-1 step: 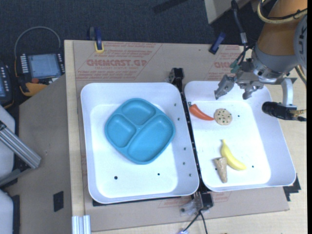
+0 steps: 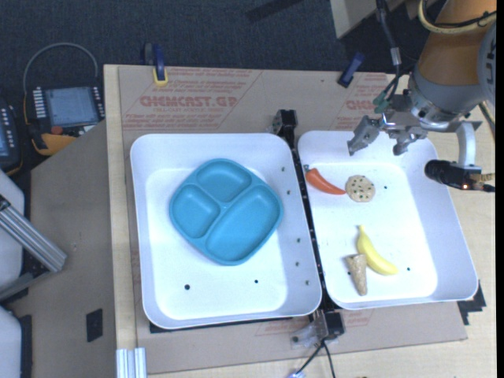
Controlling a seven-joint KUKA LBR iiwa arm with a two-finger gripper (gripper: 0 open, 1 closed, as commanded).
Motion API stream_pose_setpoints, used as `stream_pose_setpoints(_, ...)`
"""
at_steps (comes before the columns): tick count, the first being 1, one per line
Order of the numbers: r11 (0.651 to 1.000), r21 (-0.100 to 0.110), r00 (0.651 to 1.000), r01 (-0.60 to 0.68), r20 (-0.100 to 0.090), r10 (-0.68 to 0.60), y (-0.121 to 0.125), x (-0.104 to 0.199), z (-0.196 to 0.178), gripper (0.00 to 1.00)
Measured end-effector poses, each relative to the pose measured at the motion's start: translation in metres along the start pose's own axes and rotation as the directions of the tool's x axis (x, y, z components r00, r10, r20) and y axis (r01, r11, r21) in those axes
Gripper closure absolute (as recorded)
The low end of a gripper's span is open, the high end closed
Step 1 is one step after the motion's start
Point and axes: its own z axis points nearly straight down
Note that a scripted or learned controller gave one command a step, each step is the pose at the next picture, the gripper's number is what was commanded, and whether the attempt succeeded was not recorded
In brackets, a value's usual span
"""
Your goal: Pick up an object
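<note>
My gripper [image 2: 381, 142] hangs open over the far edge of the right bin [image 2: 441, 235], with nothing between its fingers. Below it and a little nearer lie an orange carrot [image 2: 323, 181] by the bin's left wall and a round brown cookie [image 2: 360, 188] beside it. Toward the near end of the same bin rest a yellow banana [image 2: 374, 254] and a tan cone-shaped piece [image 2: 358, 273], touching each other.
The left bin [image 2: 157, 282] holds a blue divided plate [image 2: 226, 210] in its middle. A black clamp [image 2: 284, 121] sits between the bins at the far edge. The cardboard bench top [image 2: 236, 93] lies beyond the bins.
</note>
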Motion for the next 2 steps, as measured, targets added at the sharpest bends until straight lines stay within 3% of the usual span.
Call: stream_pose_setpoints(2,1.000,0.005,1.000,-0.001,-0.001,0.001,-0.007,0.006,0.088,0.00)
